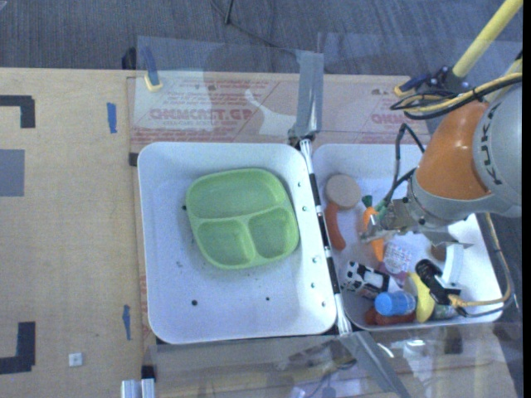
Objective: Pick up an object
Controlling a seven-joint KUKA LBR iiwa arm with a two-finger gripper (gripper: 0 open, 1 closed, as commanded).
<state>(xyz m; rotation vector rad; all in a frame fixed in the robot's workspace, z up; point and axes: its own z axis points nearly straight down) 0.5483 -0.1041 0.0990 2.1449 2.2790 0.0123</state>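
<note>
Hand (390, 222): low in the right bin (489, 255), over the clutter; how far open, cannot tell.
Sausage (334, 225): lies in right bin's left part, long axis running near-to-far.
Left bin (166, 305): green tray (241, 217).

Single fixed cam, mounted above the bench (66, 222), looking down at a slant. Both bins in frame: left bin (166, 305) mid-frame, right bin (489, 264) near the right edge. Floor along top. Arm (465, 164) enters from right. Mid-range, whole bench width covered.
</note>
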